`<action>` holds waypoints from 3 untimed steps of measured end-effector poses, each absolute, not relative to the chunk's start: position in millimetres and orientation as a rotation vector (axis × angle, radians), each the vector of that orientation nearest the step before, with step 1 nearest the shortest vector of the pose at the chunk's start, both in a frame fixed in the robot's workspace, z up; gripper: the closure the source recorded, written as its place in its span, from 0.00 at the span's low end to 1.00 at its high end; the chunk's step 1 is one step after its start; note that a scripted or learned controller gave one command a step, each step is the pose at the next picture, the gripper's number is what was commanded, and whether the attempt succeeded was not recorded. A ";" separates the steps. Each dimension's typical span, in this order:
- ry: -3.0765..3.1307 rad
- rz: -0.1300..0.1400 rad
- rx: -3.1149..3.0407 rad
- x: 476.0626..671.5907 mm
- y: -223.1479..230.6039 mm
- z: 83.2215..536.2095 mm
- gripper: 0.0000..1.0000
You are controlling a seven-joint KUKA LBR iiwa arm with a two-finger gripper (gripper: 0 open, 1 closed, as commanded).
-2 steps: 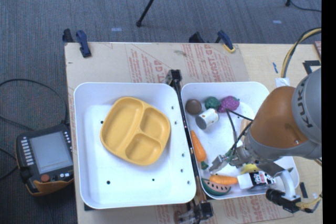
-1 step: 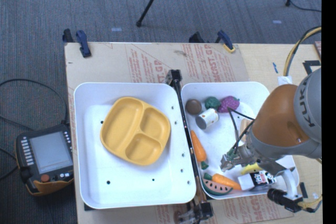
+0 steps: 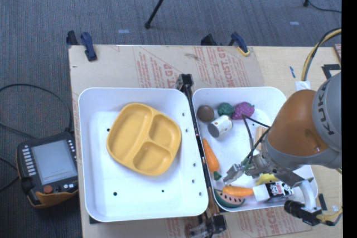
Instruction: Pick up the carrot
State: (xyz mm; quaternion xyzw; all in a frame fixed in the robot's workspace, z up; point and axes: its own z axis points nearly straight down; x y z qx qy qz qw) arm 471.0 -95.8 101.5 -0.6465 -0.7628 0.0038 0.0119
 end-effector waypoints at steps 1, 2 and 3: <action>-2.363 0.015 -2.022 470.0 -96.3 109.7 1.00; -2.361 0.015 -2.026 469.9 -96.4 109.5 0.00; -2.348 0.017 -2.030 469.2 -96.4 117.8 1.00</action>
